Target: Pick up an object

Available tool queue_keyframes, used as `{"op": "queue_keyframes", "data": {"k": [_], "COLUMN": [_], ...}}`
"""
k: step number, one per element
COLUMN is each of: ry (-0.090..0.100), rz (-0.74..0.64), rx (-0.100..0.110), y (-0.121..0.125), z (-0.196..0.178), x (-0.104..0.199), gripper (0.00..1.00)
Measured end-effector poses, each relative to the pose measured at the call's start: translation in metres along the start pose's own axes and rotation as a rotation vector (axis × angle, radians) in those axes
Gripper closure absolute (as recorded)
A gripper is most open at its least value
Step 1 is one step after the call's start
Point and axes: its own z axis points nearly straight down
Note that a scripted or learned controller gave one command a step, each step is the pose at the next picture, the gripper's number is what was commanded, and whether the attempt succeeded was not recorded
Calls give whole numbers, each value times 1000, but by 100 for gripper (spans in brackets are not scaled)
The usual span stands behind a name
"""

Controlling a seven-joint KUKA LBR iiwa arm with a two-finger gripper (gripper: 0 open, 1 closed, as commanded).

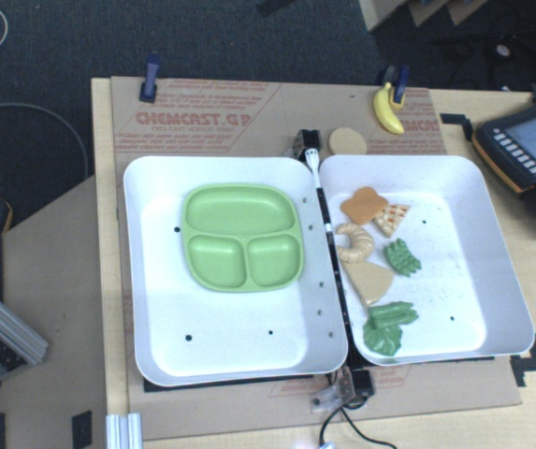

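The bench (62, 251) carries a left bin (155, 325) and, touching it along one edge, a right bin (464, 251). A green divided tray (242, 237) lies in the left bin's upper half. The toy foods cluster in the right bin near that shared edge: a leafy green piece (388, 325) lowest, a tan wedge (370, 280), a small green sprig (402, 257), a pale pretzel-like piece (354, 243), a brown slice (365, 204) and a waffle-patterned piece (392, 218). A yellow banana (388, 110) lies beyond the right bin. The state of the jaws cannot be told.

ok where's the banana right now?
The banana lies outside both bins, on the board behind the right bin, near its back-left corner. A blue clamp is at its top end and a round tan disc sits to its left.
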Motion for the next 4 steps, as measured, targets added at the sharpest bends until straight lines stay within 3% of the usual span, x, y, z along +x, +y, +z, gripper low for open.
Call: {"op": "queue_keyframes", "data": {"k": [1, 2, 3, 4], "ry": [-9, 0, -8, 1], "rz": [-4, -1, -9, 3], "rx": [-26, -1, -25, 5], "y": [-35, -34, 6, -17], "z": [-115, -10, -115, 43], "x": [14, -1, 34, -14], "gripper": [100, 100, 100, 100]}}
